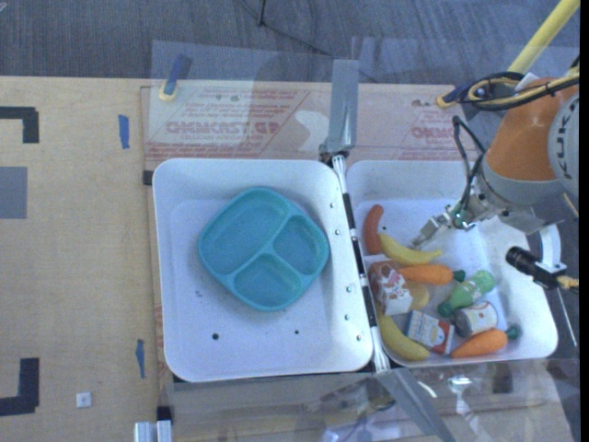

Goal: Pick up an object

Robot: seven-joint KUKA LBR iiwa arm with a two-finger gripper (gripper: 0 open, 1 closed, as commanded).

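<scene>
While the claw (440,226) hangs released over a curved banana (407,249), the smooth three-part teal tray (264,248) lies apart — flat.

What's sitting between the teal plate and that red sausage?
In the camera view, only the bins' white rims separate the teal divided plate from the red sausage.

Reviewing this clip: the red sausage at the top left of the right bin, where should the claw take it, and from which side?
Grip the red sausage at its middle, across its narrow width, coming straight down. It lies nearly upright in the view, apart from most of the pile, its lower end by a banana. The bin wall at its left leaves little room.
</scene>
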